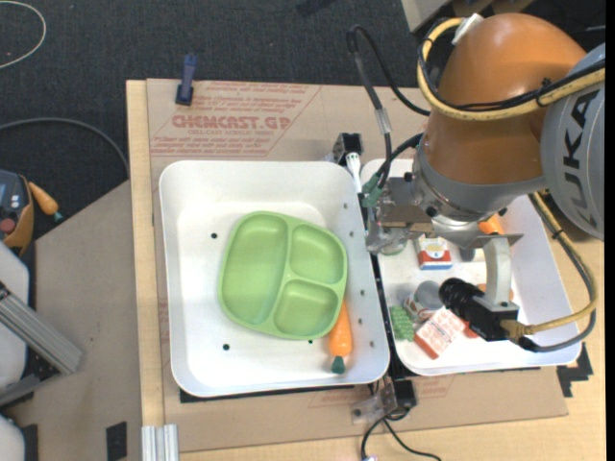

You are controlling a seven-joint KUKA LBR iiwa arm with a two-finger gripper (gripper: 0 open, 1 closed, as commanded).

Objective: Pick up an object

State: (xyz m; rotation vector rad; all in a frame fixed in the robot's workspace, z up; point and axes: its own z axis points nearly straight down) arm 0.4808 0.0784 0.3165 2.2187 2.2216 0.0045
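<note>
Matt green plastic plate [283, 275], smooth white plastic bins [183, 257], glossy orange arm band [500, 94].

Brown board-topped bench [240, 113] bearing two white bins [183, 257] side by side

I see the divided plate [283, 275] lying in the left bin [192, 200], a toy carrot [341, 334] touching its lower right edge. The right bin [553, 257] holds small packets [442, 332] near its front, under the arm [490, 104].
</note>
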